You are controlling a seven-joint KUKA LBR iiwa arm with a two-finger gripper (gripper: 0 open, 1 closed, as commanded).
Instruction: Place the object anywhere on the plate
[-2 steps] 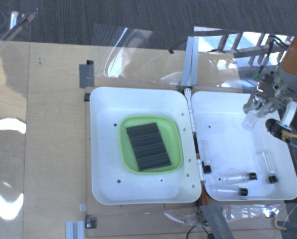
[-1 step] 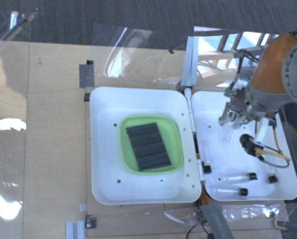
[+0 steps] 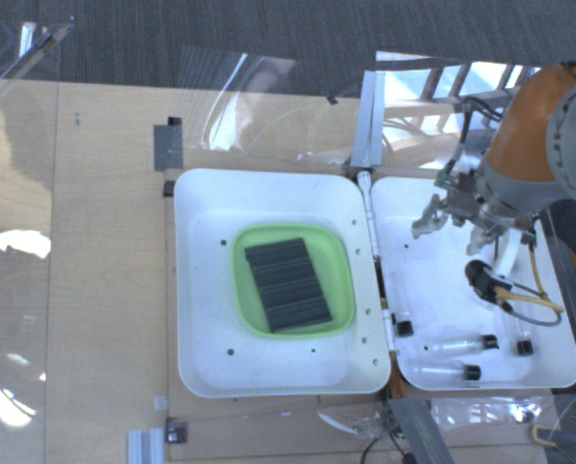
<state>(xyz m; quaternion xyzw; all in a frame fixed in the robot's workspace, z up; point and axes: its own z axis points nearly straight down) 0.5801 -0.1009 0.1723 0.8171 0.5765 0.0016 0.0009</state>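
Note:
A dark grey ribbed rectangular block (image 3: pixel 288 284) lies flat on the green plate (image 3: pixel 340 269), a little askew. The plate sits in the middle of the left white bin (image 3: pixel 201 288). My gripper (image 3: pixel 452 232) hangs over the upper part of the right bin (image 3: pixel 404 259), well to the right of the plate and apart from the block. Its two fingers are spread, one pointing left (image 3: pixel 424 224) and one lower right (image 3: pixel 480 243), with nothing between them.
Near the right bin's front lie two clear tubes with black caps (image 3: pixel 454 342) (image 3: pixel 445 368) and small black pieces (image 3: pixel 402 328) (image 3: pixel 525 347). A black plug with a yellow cable (image 3: pixel 520 303) trails from the arm. A metal post (image 3: pixel 369 124) stands behind the bins.

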